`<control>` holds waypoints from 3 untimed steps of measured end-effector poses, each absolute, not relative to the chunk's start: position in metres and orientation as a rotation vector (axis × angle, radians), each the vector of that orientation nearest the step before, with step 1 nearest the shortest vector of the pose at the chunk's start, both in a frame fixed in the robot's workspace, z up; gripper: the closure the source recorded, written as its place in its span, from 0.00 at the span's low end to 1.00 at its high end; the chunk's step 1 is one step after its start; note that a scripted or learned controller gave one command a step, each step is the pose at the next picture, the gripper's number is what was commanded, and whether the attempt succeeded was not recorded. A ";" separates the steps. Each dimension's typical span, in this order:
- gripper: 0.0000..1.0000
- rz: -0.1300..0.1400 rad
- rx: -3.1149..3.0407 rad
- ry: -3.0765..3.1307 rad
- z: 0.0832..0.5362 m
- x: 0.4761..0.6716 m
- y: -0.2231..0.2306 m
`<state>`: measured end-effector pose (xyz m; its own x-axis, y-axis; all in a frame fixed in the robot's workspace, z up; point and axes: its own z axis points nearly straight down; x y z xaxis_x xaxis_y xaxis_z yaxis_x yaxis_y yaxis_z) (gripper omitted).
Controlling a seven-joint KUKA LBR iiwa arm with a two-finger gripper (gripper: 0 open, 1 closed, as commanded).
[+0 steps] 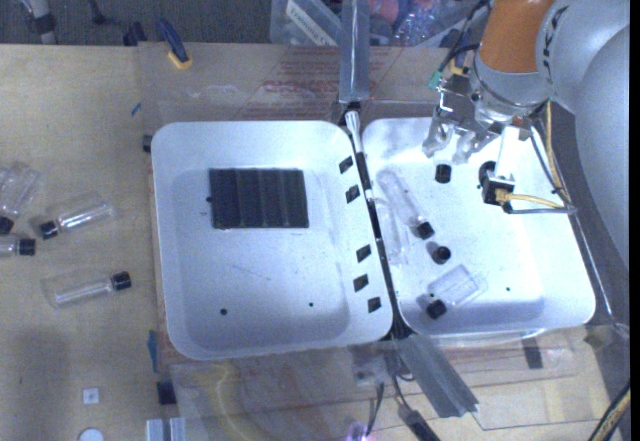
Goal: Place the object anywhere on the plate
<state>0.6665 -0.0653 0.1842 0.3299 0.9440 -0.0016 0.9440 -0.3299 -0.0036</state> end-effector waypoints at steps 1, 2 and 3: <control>1.00 0.001 -2.709 -1.591 0.289 0.666 0.044; 1.00 0.008 -2.857 -1.301 0.299 0.638 0.110; 1.00 -0.002 -2.998 -0.938 0.309 0.600 0.206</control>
